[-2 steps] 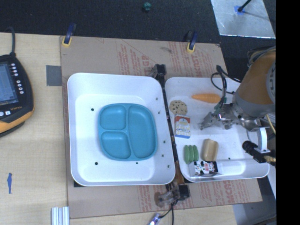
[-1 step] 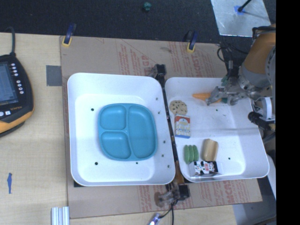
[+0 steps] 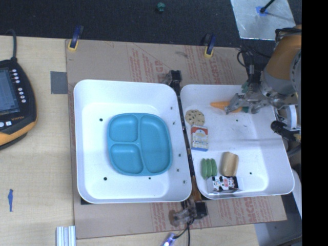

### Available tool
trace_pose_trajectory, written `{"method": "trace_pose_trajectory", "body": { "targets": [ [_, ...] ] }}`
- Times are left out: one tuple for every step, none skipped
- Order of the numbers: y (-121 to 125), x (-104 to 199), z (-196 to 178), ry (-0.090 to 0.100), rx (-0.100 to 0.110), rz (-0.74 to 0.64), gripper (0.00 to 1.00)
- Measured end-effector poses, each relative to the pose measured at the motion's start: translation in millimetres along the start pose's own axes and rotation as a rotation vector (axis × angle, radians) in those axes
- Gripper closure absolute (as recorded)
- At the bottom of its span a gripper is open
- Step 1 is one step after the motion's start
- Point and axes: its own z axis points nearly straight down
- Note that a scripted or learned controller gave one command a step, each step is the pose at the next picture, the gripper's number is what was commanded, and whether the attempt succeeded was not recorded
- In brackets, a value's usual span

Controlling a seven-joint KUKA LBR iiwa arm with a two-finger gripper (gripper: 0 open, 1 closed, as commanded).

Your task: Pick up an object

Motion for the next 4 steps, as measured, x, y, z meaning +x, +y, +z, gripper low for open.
{"method": "trace_pose_trajectory", "body": {
  "targets": [
    [0.2,-0.7,-23.6,-0.001,-0.002,0.0,0.0],
    [-17.0,66.3,-117.9,0.001,-0.003,0.002,0.0],
    [-130.9,95.4,-72.0,0.001,0.004,0.003,0.0],
    [-69.1,50.3,1.5,0.0,0.002,0.004,0.0]
  ]
}}
